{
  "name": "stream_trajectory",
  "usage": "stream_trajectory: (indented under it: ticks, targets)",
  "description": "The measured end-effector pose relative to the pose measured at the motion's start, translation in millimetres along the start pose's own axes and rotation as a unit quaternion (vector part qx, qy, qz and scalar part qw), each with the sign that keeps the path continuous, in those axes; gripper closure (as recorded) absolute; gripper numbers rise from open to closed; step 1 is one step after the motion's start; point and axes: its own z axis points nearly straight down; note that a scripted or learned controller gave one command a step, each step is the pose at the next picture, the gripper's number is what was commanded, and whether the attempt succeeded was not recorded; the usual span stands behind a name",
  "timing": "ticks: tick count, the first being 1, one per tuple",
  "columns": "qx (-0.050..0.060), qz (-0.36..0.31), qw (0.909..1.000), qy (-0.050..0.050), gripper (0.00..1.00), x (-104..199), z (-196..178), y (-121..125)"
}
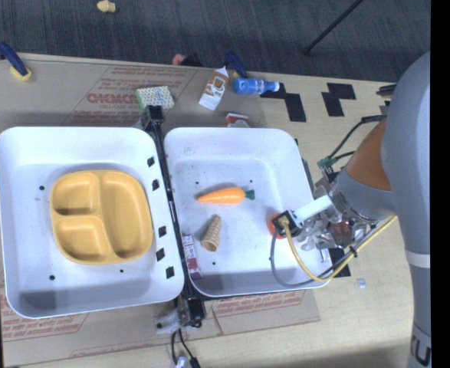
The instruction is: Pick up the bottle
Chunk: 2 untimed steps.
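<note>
While the gripper [320, 240] sits over the right rim of the right bin [232, 138], at about four o'clock from that bin's centre, its fingers are lost in a tangle of pale metal parts, so whether they are apart or together cannot be told. A small orange-red piece shows at the gripper's left end, and a thin yellow cable [301, 268] loops from it down over the bin's lower right corner. Behind the gripper, toward three o'clock, rises the arm [408, 167], a smooth grey cylinder with an orange band.

Inside the right bin, a shallow white plastic tray with rounded corners, lies a smooth orange toy carrot [221, 196] with a green tip, lengthwise near the centre. Just below it, toward six o'clock, lies a tan ridged cone [211, 233], shaped like a wafer cone.

To the left, touching side by side, is the left bin [25, 282], also shallow and white. It holds a glossy yellow plate [102, 215] with rounded corners, divided into three compartments.

The bottle [254, 87] lies outside both bins on the bench [347, 313], at twelve o'clock from the right bin. It is small, blue and translucent, lying on its side, well apart from the gripper. Beside it, a small carton [214, 89] and a patterned packet [155, 96] rest on brown printed cardboard.
</note>
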Motion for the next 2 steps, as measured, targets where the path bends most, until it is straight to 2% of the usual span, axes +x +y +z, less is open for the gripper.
stream_trajectory:
  ticks: [1,2]
  targets:
    - [0.0,0.0,1.0,0.0,1.0,0.4,11.0,-0.4]
    - [0.003,-0.003,1.0,-0.001,1.0,0.6,1.4,-1.1]
